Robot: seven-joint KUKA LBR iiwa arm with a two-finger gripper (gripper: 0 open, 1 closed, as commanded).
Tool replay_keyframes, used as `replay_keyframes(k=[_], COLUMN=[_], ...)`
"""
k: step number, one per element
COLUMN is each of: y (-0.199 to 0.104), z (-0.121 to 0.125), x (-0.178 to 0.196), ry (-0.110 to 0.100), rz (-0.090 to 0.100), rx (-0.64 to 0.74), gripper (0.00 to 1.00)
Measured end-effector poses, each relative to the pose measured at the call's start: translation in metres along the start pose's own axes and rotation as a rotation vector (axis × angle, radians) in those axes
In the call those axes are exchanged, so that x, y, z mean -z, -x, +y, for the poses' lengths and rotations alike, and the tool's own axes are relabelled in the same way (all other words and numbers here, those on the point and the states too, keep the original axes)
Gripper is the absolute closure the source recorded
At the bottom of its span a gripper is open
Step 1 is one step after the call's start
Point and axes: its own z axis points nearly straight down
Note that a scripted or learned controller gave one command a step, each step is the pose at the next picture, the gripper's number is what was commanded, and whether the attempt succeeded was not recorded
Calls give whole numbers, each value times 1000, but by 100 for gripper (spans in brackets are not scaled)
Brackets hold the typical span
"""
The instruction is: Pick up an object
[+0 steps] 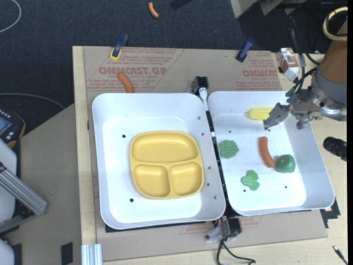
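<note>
The right bin [309, 195] holds a yellow corn piece [259, 114] at its back, an orange sausage [266, 151], a green pepper [285, 163], a round leafy green [228, 148] and a small green broccoli [250, 180]. My gripper [288, 120] hovers over the back right of this bin, just right of the corn and above the sausage. Its two fingers [273, 117] are spread apart and it is open, with nothing between them.
The left bin [105, 148] carries a yellow divided plate [165, 164]. Another orange sausage [126, 82] lies on the cardboard behind the left bin. Blue clamps [117, 46] hold the cardboard's back edge. A black bracket [200, 85] sits between the bins.
</note>
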Motion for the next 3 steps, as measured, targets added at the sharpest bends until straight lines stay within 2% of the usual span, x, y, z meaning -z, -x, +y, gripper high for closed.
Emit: replay_keyframes(k=[1, 3], y=[0, -6], z=[2, 5], x=[7, -80], ry=[13, 6], rz=[-2, 0], rx=[3, 3], gripper=[0, 0])
